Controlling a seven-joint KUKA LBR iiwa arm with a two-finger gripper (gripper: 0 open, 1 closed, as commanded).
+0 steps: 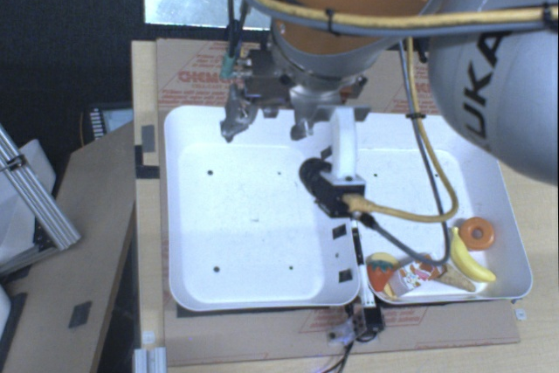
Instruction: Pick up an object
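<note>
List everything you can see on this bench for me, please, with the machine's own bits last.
white bins: two, side by side on the bench
banana: one, yellow, right bin, near front corner
orange round piece: one, orange, right bin, beside the banana
red and white packet: one, right bin, front edge
orange-red item: one, right bin, left of the packet; kind unclear
cardboard sheet: one, brown with red print, under the bins
yellow hose: one, over the right bin
arm: one, grey with orange band
gripper: one, grey, above the left bin's back edge

Below and right of the grey gripper (265, 131): yellow banana (466, 259), orange ring (476, 232), white bins (188, 188).
</note>
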